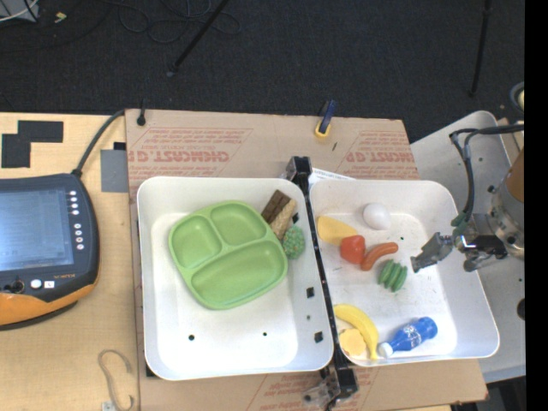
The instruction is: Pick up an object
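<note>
Gripper point(451, 253) sits over the right bin's point(473, 315) right side, fingers spread apart, holding nothing. Green ridged toy point(393, 275) lies just to its left (not touching). Blue bottle point(410, 335) lies below it; white egg point(375, 215) up-left.

Right bin point(462, 229) floor open along its right side — toys seemingly crowd left.
</note>
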Motion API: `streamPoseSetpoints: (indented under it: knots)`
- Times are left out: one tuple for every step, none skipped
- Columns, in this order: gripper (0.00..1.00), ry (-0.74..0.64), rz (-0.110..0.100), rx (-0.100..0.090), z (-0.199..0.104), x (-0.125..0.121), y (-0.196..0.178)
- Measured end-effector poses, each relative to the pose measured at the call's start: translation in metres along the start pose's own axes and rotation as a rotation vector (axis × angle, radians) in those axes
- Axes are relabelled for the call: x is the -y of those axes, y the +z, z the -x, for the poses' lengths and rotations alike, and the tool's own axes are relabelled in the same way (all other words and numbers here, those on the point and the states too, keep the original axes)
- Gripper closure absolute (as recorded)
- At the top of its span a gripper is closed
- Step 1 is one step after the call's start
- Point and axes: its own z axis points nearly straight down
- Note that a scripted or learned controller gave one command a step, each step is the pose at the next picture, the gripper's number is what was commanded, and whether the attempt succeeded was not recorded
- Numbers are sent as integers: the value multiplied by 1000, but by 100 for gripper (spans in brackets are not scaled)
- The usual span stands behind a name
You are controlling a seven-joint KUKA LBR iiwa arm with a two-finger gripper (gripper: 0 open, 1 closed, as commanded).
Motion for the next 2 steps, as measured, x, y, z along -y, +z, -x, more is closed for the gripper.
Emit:
streamPoseSetpoints:
  knots:
    - [0, -2, 9, 2, 0, -1, -5]
    - [0, -2, 4, 0, 8, -3, 53]
